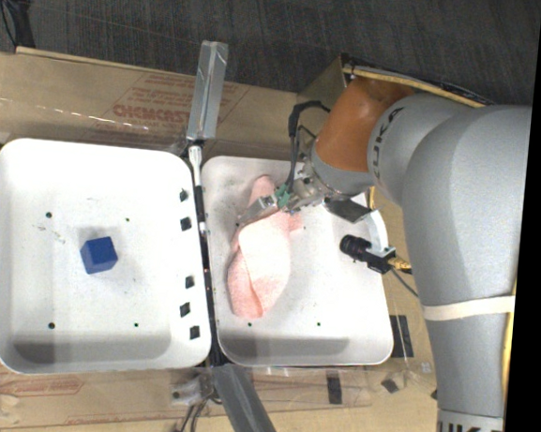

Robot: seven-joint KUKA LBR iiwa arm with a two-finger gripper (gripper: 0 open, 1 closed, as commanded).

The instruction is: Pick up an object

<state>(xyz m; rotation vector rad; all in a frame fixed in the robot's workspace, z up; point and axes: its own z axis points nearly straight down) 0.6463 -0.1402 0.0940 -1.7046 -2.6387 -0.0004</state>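
I'm seeing the claw (286,198) sitting at the 12 o'clock end of the pink cloth (260,261) in the right bin (355,331), and whether it's gripping anything, I can't tell. Risk: the limp fabric is likely slipping out or only a corner lifting. The wrist is hiding the contact point. The blue cube (99,254) is sitting in the left bin (16,329), at 9 o'clock.

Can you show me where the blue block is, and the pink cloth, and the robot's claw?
blue block (100,254), camera view, on its top face, in the left bin.
pink cloth (259,261), camera view, on its middle, in the right bin.
gripper (281,198), camera view, at its tip, over the cloth's upper end.
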